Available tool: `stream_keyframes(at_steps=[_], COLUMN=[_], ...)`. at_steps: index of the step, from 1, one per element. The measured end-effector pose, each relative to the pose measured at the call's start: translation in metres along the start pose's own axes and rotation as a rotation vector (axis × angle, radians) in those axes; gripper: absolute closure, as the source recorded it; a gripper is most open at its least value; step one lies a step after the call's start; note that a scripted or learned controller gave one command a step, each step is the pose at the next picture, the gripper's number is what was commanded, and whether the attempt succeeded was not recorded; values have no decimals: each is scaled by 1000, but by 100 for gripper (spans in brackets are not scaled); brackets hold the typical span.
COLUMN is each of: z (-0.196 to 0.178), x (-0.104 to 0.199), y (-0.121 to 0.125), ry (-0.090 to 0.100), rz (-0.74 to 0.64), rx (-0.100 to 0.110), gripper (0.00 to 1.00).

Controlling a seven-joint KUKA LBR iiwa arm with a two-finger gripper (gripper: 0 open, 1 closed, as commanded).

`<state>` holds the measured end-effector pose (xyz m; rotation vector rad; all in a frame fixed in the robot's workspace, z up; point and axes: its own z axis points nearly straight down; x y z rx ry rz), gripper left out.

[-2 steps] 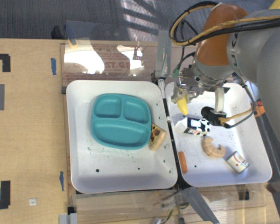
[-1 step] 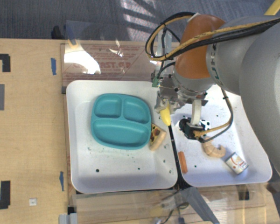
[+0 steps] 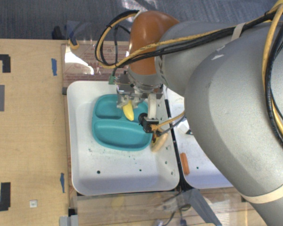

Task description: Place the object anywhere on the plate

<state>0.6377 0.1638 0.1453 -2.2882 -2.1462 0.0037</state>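
A teal divided plate (image 3: pixel 120 134) lies in the left white bin (image 3: pixel 85 164). A small yellow object (image 3: pixel 128 111), banana-like, sits at the plate's upper right part, right under my gripper (image 3: pixel 128 102). The fingers reach down to the yellow object's top end and appear closed around it. The grey arm with its orange band (image 3: pixel 148 41) comes in from the right and hides the plate's far right rim.
A tan object (image 3: pixel 158 142) lies by the plate's right edge near black and yellow cables. An orange carrot-like piece (image 3: pixel 184 164) lies in the right bin (image 3: pixel 203 173). The bin divider runs between them. Bare bin floor lies in front of the plate.
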Motion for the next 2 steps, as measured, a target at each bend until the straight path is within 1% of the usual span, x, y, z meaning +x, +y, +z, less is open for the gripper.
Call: stream_keyframes(at_steps=[1, 2], z=[-3, -17], x=[-3, -56], y=[2, 33], ry=[0, -3], rz=[5, -246], rx=[-5, -9], gripper=[0, 0])
